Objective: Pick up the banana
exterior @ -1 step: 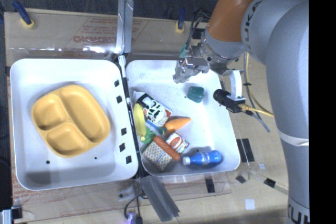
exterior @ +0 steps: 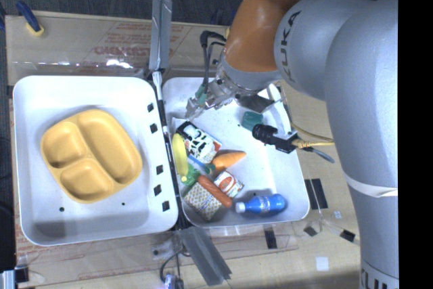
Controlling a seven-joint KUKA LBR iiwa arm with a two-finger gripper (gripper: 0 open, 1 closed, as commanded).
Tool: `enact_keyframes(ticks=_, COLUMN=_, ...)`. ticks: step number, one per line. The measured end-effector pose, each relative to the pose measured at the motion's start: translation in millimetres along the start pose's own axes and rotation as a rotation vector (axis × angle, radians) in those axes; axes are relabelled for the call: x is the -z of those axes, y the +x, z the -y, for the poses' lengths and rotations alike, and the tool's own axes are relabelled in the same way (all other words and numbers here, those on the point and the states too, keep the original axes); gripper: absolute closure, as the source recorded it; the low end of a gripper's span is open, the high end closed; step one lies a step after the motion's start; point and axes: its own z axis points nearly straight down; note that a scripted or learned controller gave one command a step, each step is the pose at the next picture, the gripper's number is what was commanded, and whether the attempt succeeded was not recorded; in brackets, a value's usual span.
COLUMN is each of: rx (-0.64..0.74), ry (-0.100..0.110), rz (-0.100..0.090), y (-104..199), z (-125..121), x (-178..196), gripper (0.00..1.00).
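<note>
I am hanging my fingers (exterior: 203, 99) over the upper left part of the right shallow white plastic bin (exterior: 291, 176), at about eleven o'clock of its floor, and I cannot tell how far apart they are, since the metal parts blur together from this height. Nothing is sitting between them.

The long yellow banana (exterior: 178, 154) is lying below me, toward six o'clock, pressed lengthwise against the bin's left wall. I judge that the wall is leaving me little room on that side.

A black-and-white patterned carton (exterior: 200, 140) is touching the banana at its three o'clock, and an orange carrot (exterior: 230, 159) is lying just beyond that. A blue plastic bottle (exterior: 262, 204) is resting near the five o'clock corner.

The left white bin (exterior: 34, 213) is holding a yellow sectioned plate (exterior: 91, 154), well apart from my work on the worktop (exterior: 81, 37).
</note>
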Motion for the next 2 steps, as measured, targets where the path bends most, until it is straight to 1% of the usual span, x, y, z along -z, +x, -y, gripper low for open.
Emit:
enact_keyframes(ticks=1, rx=0.18, ry=0.001, rz=0.0, y=84, z=-6, x=0, gripper=0.0)
enact_keyframes(ticks=2, rx=0.245, ry=0.001, rz=0.0, y=111, z=11, x=-1, gripper=0.0)
